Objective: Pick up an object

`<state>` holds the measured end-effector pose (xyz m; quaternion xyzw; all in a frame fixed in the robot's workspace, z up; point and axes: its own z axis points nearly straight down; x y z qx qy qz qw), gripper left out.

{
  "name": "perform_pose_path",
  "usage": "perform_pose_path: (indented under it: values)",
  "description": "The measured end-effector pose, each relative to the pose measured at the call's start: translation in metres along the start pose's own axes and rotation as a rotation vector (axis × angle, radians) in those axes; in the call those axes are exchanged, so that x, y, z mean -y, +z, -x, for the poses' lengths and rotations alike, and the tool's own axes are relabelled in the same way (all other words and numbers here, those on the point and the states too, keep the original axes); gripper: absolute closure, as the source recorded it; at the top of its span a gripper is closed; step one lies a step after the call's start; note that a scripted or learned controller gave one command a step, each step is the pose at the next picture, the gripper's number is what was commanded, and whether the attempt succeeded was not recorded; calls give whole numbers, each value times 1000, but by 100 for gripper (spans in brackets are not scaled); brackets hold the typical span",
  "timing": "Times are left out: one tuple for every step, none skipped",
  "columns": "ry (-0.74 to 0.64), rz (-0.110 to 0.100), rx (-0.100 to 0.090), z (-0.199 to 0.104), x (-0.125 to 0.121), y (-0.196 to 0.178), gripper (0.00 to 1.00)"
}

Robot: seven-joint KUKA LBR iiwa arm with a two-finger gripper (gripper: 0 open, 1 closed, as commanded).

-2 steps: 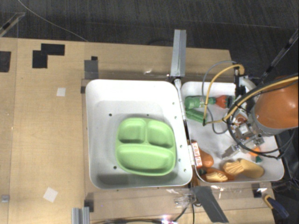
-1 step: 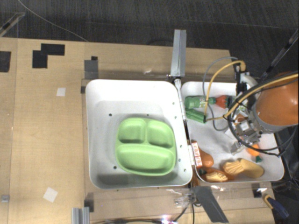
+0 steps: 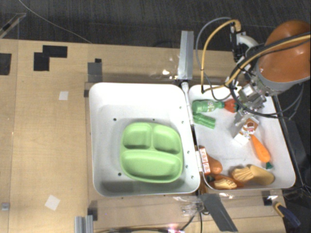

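My gripper (image 3: 243, 116) hangs over the upper middle of the right bin (image 3: 286, 152), below the orange-banded wrist. A small white carton with a red label (image 3: 246, 131) lies right under the gripper's tip; I cannot tell whether they touch. An orange carrot (image 3: 261, 148) lies just right of the carton. To the gripper's left are a green bottle (image 3: 208, 106) and a green block (image 3: 204, 122), with a small red object (image 3: 230, 106) between the bottle and the gripper.
Bread-like pieces (image 3: 251, 174) and a brown roll (image 3: 215, 167) lie along the right bin's near wall, beside a red and white packet (image 3: 203, 159). The left bin (image 3: 104, 130) holds a green divided plate (image 3: 151, 152). Cables (image 3: 214, 38) loop above the right bin.
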<state>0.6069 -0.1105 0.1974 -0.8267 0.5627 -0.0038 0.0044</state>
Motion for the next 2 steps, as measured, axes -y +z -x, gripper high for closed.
perform_pose_path:
  values:
    - [5,-4,3,0,1,-10,100]
    - [9,-11,4,1,4,-22,100]
